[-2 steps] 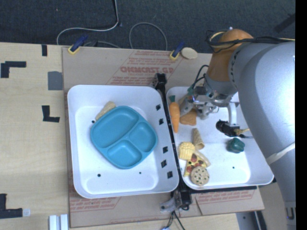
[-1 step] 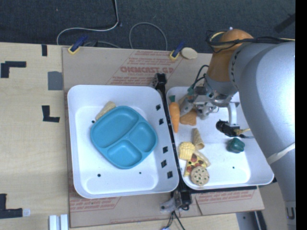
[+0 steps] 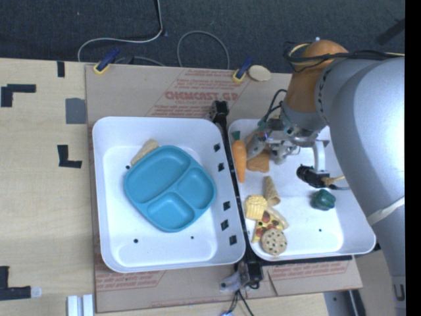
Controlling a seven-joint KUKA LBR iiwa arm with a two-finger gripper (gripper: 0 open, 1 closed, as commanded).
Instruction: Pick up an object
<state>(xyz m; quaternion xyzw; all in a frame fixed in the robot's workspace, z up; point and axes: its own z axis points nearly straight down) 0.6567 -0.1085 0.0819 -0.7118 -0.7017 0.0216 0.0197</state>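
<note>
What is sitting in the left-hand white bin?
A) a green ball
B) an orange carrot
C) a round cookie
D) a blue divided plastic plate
D: the blue divided plastic plate lies in the left white bin, while the orange carrot, the round cookie and the dark green lump all lie in the right white bin.

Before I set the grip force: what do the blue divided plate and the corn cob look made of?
Blue divided plate: probably hard moulded plastic, judging by its uniform colour, soft sheen and rounded compartment ridges. Corn cob: likely a plastic or rubbery toy, given its flat yellow and coarse moulded kernel rows, though the view is too small to be certain. Both lie in white bins that look like smooth plastic.
</note>
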